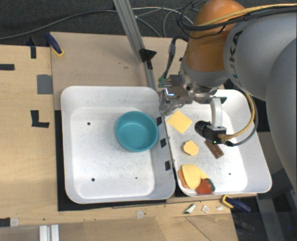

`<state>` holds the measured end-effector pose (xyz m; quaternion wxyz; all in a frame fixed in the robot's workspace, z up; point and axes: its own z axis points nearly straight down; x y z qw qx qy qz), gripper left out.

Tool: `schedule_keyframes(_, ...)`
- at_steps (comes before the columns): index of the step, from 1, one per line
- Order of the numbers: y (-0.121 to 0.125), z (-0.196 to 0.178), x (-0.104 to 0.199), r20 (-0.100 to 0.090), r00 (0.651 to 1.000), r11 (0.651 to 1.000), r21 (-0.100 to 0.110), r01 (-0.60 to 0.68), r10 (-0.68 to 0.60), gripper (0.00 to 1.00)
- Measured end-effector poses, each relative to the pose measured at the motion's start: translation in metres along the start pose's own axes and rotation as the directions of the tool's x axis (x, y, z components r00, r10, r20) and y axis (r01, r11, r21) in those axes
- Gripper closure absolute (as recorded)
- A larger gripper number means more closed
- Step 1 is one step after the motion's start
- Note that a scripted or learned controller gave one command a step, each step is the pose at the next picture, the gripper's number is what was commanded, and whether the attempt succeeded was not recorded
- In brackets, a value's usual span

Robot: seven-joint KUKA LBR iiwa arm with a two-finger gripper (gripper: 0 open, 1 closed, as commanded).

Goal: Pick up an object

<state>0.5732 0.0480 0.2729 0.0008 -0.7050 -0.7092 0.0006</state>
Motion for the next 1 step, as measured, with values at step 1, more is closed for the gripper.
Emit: schedule_keyframes(1, 0.0209, 0.0087, 0.0434, 0.0, 1.0, 1.0, 0.0, -0.001, 0.001, 1.0)
